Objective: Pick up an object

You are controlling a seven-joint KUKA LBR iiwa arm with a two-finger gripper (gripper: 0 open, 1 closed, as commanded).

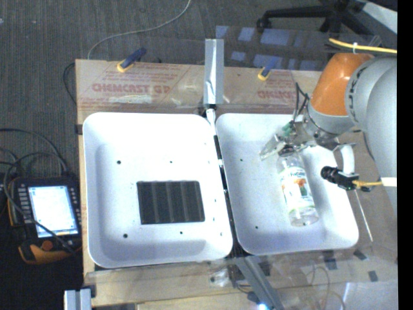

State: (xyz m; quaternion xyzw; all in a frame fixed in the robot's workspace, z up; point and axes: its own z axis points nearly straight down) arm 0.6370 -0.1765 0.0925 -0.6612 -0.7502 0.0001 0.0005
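A clear plastic bottle [298,191] with an orange and green label lies on its side in the right bin [258,225], its neck pointing to the far side. My gripper [284,144] hangs low over the bin, right at the bottle's neck end. The grey arm with its orange band [335,89] reaches in from the right above it. A dark ribbed rectangular block [171,202] lies flat in the middle of the left bin [110,147], far from the gripper.
The two bins meet at a raised rim [221,173] in the middle. A black cable fitting [332,173] on the arm hangs over the right bin's right side. A handheld screen [48,210] sits off the bench at left.
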